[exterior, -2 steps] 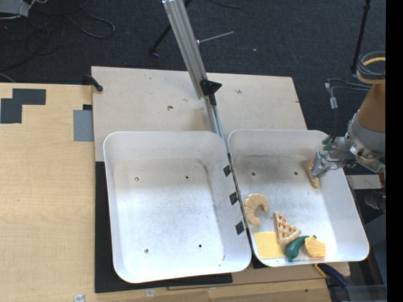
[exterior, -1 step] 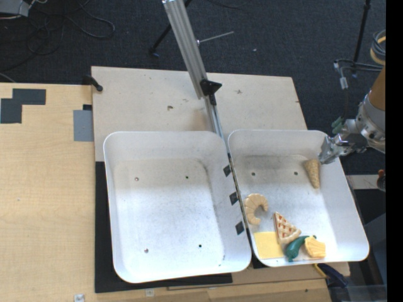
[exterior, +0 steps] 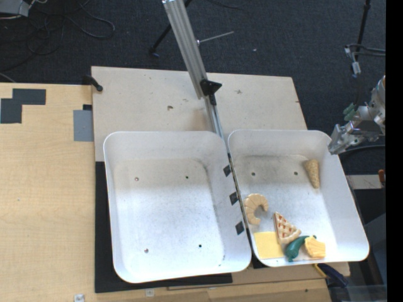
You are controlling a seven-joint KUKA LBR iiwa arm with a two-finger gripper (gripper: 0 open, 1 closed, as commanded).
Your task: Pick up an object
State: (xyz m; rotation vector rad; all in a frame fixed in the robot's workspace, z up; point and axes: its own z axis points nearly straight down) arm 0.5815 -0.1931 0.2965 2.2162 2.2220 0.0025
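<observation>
The end effector (exterior: 345,137) hangs just off the right bin's (exterior: 352,206) upper right corner; whether it is released or clenched cannot be told. Inside that bin lie a cone (exterior: 312,172), a croissant (exterior: 255,207), a waffle wedge (exterior: 286,227), a yellow card (exterior: 267,245), a teal piece (exterior: 295,248) and a yellow block (exterior: 315,248).

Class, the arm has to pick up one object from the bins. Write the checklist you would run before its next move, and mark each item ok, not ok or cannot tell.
1. Objects to pick lie in the right bin: ok.
2. One stands apart from the rest: ok, the cone lies alone near the far right corner.
3. Croissant, waffle slice, yellow square, teal piece and yellow chunk well spaced: not ok, they crowd the near end.
4. Gripper over a target: not ok, it sits at the bin's right rim.
5. Gripper ready to grasp: cannot tell.
</observation>
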